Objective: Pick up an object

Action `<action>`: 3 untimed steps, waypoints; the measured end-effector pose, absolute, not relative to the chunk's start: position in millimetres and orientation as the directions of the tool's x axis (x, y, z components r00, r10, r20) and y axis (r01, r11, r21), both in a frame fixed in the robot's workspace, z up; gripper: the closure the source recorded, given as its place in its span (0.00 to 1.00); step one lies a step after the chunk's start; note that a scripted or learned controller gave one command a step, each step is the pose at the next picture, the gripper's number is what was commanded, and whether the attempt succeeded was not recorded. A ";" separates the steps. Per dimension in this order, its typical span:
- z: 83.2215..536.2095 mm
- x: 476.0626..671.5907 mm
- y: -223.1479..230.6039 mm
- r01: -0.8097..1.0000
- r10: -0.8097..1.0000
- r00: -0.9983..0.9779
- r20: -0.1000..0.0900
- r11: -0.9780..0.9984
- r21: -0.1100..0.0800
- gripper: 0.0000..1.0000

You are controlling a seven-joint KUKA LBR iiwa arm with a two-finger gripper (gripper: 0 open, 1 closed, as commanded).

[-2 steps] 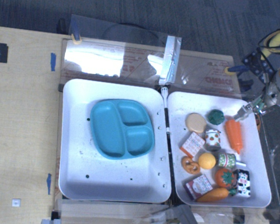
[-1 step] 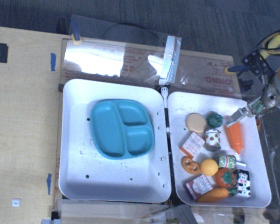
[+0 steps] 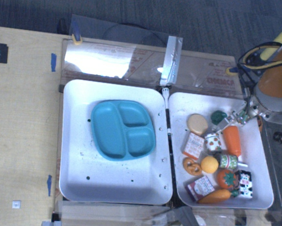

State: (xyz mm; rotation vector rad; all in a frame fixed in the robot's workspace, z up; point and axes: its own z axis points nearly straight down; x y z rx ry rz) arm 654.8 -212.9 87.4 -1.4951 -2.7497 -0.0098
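Note:
The right bin (image 3: 267, 168) holds several toy foods. Among them are a tan bun (image 3: 197, 123), a dark green piece (image 3: 218, 116), an orange carrot (image 3: 232, 138), a red-and-white carton (image 3: 194, 144), a yellow fruit (image 3: 209, 164), a pretzel (image 3: 191, 166) and a tomato (image 3: 228, 178). My gripper (image 3: 240, 116) hangs over the bin's far right corner, just above the carrot's upper end and right of the green piece. Nothing is visibly held in it.
A blue divided plate (image 3: 123, 129) lies in the left bin (image 3: 70, 168). A metal divider post (image 3: 171, 63) stands behind the seam between the bins. The arm's orange band (image 3: 277, 76) and black cables (image 3: 257, 57) are at the upper right.

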 end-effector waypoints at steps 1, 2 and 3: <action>97.5 653.0 -217.1 0.839 0.839 -0.545 0.011 0.545 -0.011 1.00; 253.9 657.0 -212.0 0.876 0.876 -0.482 -0.016 0.482 0.015 1.00; 313.0 668.7 -222.7 0.836 0.836 -0.549 -0.011 0.549 0.008 1.00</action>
